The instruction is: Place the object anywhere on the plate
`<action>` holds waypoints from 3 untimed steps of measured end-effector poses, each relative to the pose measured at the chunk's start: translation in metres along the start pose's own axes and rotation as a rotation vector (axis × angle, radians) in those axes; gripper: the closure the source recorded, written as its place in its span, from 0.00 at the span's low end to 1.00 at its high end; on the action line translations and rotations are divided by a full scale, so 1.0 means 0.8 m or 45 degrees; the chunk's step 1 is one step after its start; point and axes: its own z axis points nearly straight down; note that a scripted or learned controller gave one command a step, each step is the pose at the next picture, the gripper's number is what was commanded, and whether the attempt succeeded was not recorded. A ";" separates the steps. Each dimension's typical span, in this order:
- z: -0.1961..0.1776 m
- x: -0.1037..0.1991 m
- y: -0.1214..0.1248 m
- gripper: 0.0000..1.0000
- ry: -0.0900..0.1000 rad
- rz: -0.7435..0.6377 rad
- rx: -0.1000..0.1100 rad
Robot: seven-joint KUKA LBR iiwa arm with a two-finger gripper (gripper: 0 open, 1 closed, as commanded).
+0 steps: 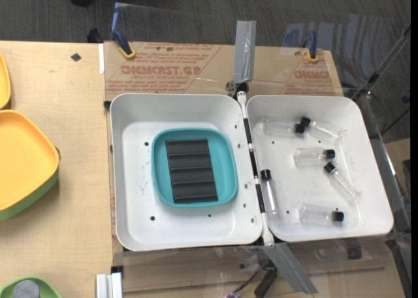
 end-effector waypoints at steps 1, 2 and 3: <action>-0.008 0.021 0.036 0.00 -0.001 0.131 0.002; -0.008 0.037 0.071 0.00 -0.001 0.282 0.001; -0.008 0.074 0.138 0.00 0.000 0.460 0.001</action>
